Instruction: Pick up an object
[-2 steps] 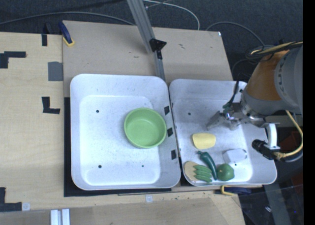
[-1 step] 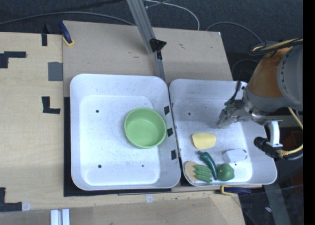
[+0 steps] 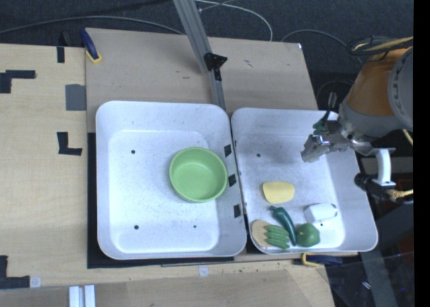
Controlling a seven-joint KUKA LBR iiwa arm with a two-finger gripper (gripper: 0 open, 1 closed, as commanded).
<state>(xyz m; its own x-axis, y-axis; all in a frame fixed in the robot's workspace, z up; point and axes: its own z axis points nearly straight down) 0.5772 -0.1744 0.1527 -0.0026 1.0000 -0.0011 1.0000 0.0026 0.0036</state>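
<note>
Nearest you, along the front edge of the right bin, the small items crowd together, but take the scene by size. The bench carries two shallow white bins side by side. In the left bin you see one green bowl, upright, near the wall it shares with the right bin. The arm, grey with its orange band, reaches in from your right, and its gripper hangs over the right bin's far half, above bare floor; you cannot tell from here how its tip is set, and nothing shows in it. Below it, well apart, lies a yellow piece mid-bin. In front of that, a white object sits by the right wall, just beside a green round piece. A dark green strip runs between them toward a tan paddle with light green ridges in the front-left corner. A grey pole slants across the bench behind the bins.
</note>
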